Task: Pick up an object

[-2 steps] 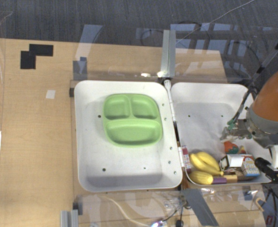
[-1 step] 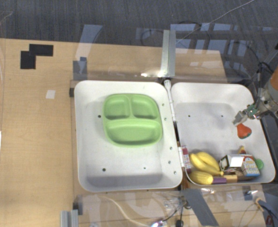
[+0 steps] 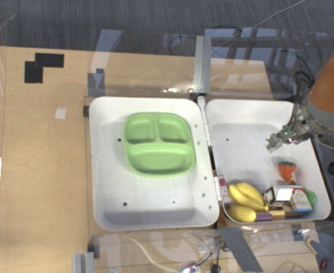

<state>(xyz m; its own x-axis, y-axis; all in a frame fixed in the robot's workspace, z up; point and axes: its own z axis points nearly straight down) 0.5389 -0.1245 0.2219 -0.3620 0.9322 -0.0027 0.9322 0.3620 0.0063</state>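
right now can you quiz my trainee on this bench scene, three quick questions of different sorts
1. True or false: the green divided plate lies in the left bin.
2. Which lies nearest the pincer? A) bananas B) small carton C) toy strawberry
3. Fill in: the bananas lie along the right bin's ____ edge.

Key: 1 true; 2 C; 3 near (bottom of the view).

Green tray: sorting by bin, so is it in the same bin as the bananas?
No: the green tray lies in the left bin, the bananas in the right bin.
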